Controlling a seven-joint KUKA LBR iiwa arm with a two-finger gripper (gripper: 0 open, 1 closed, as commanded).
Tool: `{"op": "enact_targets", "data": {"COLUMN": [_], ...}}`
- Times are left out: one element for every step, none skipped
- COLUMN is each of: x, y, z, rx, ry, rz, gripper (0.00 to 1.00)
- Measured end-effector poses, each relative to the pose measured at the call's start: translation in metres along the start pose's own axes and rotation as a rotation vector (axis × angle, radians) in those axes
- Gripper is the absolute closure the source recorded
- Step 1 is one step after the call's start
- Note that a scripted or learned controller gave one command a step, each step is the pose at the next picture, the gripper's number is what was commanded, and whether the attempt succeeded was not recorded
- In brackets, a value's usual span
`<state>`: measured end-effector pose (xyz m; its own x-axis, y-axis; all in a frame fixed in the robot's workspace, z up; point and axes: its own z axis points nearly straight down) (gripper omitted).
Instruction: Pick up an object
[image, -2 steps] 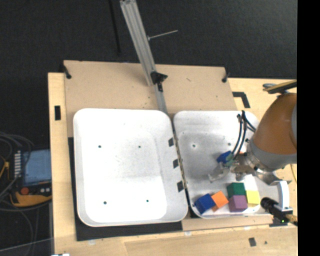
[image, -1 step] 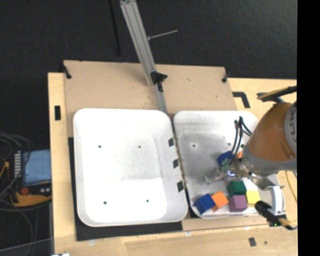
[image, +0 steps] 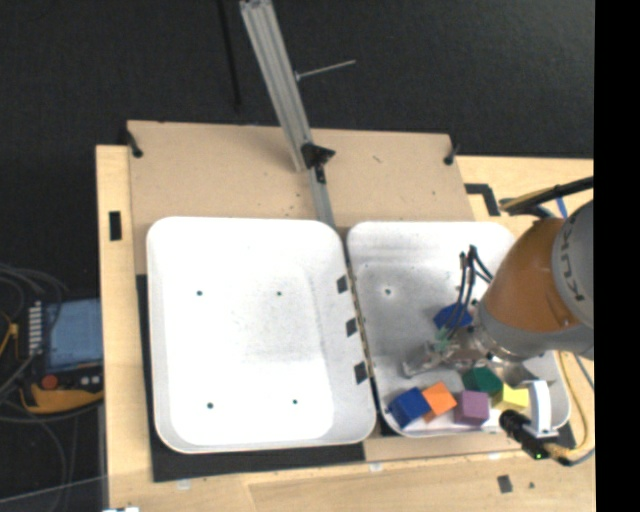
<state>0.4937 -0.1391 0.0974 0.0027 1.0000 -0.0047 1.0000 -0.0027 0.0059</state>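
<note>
Looming closest to the lens, the grey arm (image: 545, 290) with its orange band reaches in from the right and hangs over the right bin (image: 400, 250), hiding much of that bin's right half. Beneath it the bench (image: 290, 170) carries both white bins side by side; the left bin (image: 250, 330) takes up the middle of the view and the right one holds all the small blocks. At the arm's lower end the gripper (image: 440, 357) sits low over the bin floor, just above the row of blocks, but its metal parts blur into the grey smudges there, so how it is set, and whether it has hold of anything, cannot be told. Along the right bin's near wall lie a blue block (image: 409, 405), an orange block (image: 439, 399) touching it, a purple block (image: 473, 407) just beside that, then a green block (image: 487, 381) and a yellow block (image: 514, 397) partly under the arm. The orange block looks the likeliest target, being nearest the gripper. To do this well, I judge the descent should centre on one block only, since the neighbours touch and could wedge or be pushed against the wall.
</note>
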Motion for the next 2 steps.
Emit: {"op": "enact_targets", "data": {"x": [0.0,0.001], "y": [0.001,0.01], "z": [-0.012,-0.057], "rx": [-0.006,0.002], "ry": [0.002,0.004], "rz": [0.005,-0.006], "gripper": [1.0,1.0]}}
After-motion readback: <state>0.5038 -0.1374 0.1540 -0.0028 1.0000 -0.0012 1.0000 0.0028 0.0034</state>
